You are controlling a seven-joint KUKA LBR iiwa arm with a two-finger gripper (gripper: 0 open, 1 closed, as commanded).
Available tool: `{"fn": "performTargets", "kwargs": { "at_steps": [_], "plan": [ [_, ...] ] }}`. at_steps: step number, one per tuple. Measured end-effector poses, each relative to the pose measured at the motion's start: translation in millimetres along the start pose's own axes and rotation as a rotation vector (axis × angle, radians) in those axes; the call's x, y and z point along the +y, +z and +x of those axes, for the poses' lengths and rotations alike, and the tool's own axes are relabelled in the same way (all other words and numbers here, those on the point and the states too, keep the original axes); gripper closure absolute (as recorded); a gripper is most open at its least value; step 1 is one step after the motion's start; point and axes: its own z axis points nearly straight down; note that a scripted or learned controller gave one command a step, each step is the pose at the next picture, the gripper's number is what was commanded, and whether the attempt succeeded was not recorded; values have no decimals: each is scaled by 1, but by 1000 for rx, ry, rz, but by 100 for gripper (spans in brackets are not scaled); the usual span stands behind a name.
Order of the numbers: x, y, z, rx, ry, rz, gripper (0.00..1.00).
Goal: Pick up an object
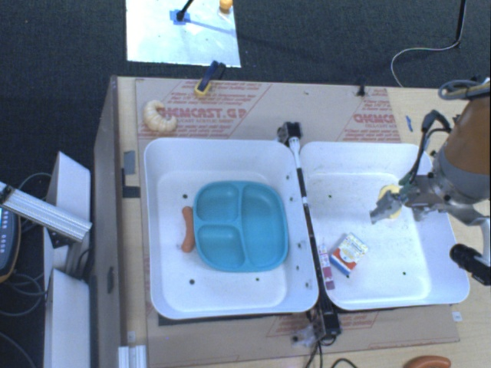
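Observation:
The grey arm comes in from the right over the right bin (437,286). Its gripper (386,208) hangs low over the upper middle of that bin. A small yellow object (394,191) lies right against the gripper's tip, partly hidden by it; whether it is held cannot be seen. A small red, white and yellow carton (347,253) lies on the bin floor below and left of the gripper. A little pink and purple packet (325,268) sits by the divider. In the left bin (173,294) rest a blue divided plate (241,225) and an orange sausage (187,229).
On the cardboard behind the bins lie a cream ridged toy (159,116) and a yellow and blue tool (206,81). A black clamp (290,133) tops the rail between the bins. An orange item (430,362) pokes in at the bottom right.

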Motion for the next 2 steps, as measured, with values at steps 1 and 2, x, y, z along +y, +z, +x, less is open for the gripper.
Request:
{"fn": "performTargets", "kwargs": {
  "at_steps": [1,2],
  "plan": [
    [27,119,31,1,1,4,0],
    [76,144,-14,-1,3,0,0]
  ]
}}
